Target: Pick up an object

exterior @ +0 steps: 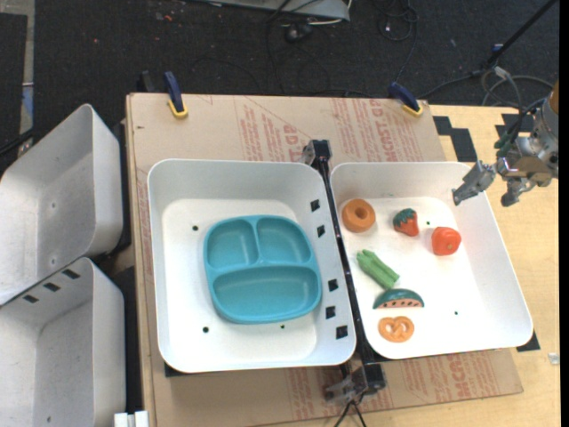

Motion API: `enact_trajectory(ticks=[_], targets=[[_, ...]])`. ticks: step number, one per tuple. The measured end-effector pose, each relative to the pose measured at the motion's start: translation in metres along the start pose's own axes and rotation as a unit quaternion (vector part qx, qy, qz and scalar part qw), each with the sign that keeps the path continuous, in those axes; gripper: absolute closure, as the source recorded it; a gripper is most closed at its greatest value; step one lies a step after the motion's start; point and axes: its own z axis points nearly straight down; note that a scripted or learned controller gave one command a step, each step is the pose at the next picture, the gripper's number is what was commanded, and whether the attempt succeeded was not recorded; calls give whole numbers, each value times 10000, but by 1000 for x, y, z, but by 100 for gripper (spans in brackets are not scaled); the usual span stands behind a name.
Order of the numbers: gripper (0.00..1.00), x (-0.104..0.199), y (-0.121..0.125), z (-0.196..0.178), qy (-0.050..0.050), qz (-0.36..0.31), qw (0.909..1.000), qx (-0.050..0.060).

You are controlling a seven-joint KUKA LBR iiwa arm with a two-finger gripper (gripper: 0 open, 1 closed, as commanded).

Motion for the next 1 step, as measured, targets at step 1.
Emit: enact_trajectory(ticks=[1], targets=[[0, 1, 2, -7, -13, -18, 10000, -60]])
